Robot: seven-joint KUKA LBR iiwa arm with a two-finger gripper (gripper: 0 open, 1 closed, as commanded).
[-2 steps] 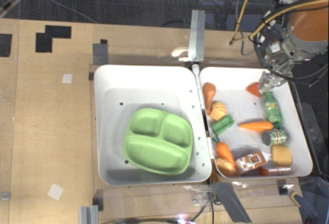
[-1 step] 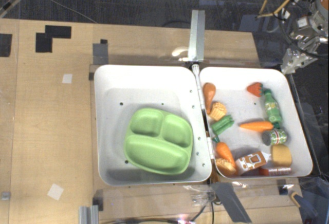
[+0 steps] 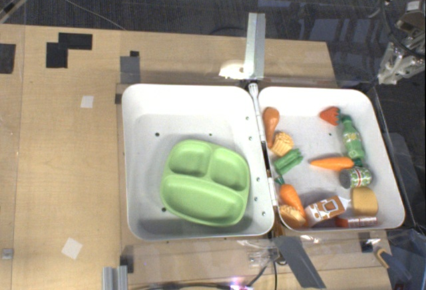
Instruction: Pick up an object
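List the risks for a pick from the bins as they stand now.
1. In the right bin, several toys sit against the walls and corners, such as the yellow block and the drumstick; fingers may hit a wall.
2. The carrot, can and green bottle lie close together, so a grasp may nudge a neighbour.
3. The green plate in the left bin is wide and probably hard to grip.
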